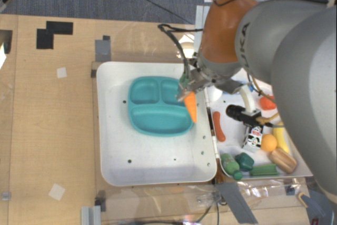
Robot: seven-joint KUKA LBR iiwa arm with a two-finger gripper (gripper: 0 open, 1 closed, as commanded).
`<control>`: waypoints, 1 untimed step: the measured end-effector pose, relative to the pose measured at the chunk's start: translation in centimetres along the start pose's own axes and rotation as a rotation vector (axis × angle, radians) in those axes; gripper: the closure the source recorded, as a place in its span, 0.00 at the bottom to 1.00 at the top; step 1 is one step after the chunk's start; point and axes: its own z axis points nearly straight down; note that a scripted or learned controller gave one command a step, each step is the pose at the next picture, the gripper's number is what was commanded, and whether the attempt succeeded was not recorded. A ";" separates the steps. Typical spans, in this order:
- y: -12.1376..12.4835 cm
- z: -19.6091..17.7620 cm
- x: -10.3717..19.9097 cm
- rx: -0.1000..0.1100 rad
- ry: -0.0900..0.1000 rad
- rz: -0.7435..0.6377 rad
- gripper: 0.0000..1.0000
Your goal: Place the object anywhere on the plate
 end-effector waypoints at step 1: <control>0.0 0.0 -0.2 0.000 -0.001 0.002 0.00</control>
